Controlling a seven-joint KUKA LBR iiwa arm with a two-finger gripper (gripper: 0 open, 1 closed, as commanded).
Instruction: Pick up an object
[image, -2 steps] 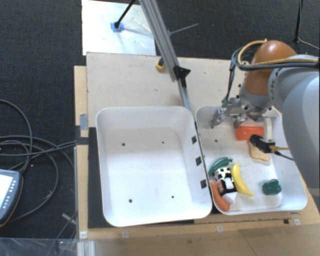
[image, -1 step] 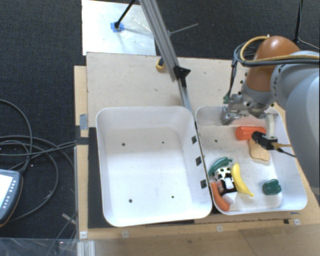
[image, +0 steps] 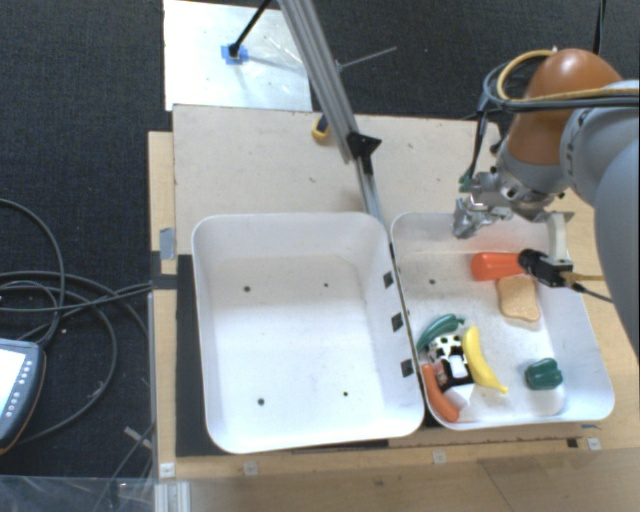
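Bench (image: 270, 160): a pale board carrying two shallow white bins side by side, with a slanted grey metal pole (image: 330, 80) crossing above its far edge.
Left bin (image: 215, 300): the larger-looking tray, its floor bare white with a few dark dots.
Right bin (image: 590, 380): holds every loose item, clustered in its near and right-hand parts.
Arm (image: 600, 140): the grey KUKA with its orange band reaches in from the right, over the far end of the right bin.
Gripper (image: 468, 226): hangs at the far left corner of the right bin, just beyond the orange piece; nothing shows between its fingers, and how far they are parted cannot be told.
Orange piece (image: 495, 265): a blocky toy lying near the far wall, a black fitting of the arm just to its right.
Bread-like slice (image: 519, 298): tan, flat, just in front of the orange piece.
Banana (image: 482, 360): yellow toy, curved, in the near half.
Green vegetable (image: 440, 328): at the dividing wall, beside the banana.
Carrot (image: 438, 390): orange-red, at the near left corner, touching a black-and-white object (image: 455, 362).
Green pepper (image: 543, 374): small, dark green, apart at the near right.
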